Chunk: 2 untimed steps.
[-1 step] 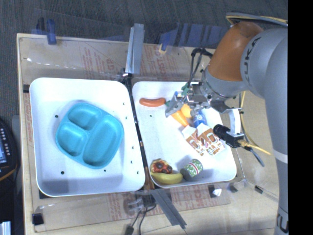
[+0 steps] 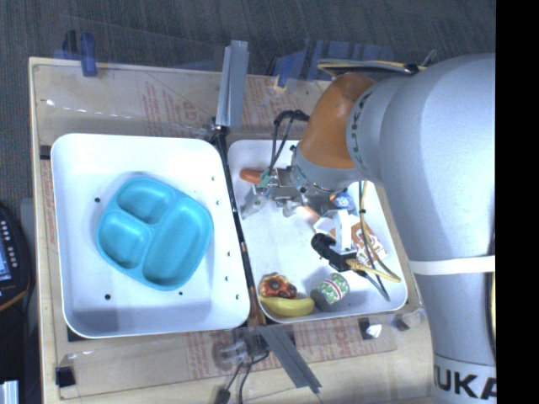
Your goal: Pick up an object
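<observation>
Carrot (image 2: pixel 251 175): a short orange stub, darker at its 9 o'clock end, lying flat on the floor of the right bin (image 2: pixel 282 247), up in the 11 o'clock corner. The gripper (image 2: pixel 271 199) sits low just at its 4 o'clock; whether it is open or closed, or touches the stub, I cannot tell. A banana (image 2: pixel 290 307) lies at the bin's 6 o'clock rim. A blue plate (image 2: pixel 154 232) is in the left bin (image 2: pixel 76 297).
</observation>
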Tool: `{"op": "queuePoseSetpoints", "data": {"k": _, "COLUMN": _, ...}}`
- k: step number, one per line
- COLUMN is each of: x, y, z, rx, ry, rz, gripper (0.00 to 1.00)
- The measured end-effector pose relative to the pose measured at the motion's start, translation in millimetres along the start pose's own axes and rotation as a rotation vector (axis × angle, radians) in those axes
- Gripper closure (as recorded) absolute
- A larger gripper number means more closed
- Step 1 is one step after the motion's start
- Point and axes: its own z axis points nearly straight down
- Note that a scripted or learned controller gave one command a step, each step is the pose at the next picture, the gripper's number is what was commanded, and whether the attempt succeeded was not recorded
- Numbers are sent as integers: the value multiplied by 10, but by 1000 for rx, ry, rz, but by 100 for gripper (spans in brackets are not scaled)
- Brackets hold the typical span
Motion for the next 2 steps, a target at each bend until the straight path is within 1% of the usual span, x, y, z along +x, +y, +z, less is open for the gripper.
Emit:
{"op": "queuePoseSetpoints", "data": {"k": 1, "x": 42, "y": -1032, "z": 108, "rx": -11, "ry": -13, "rz": 14, "gripper": 0}}
{"op": "queuePoseSetpoints", "data": {"k": 2, "x": 73, "y": -895, "z": 113, "rx": -8, "ry": -19, "rz": 21, "gripper": 0}}
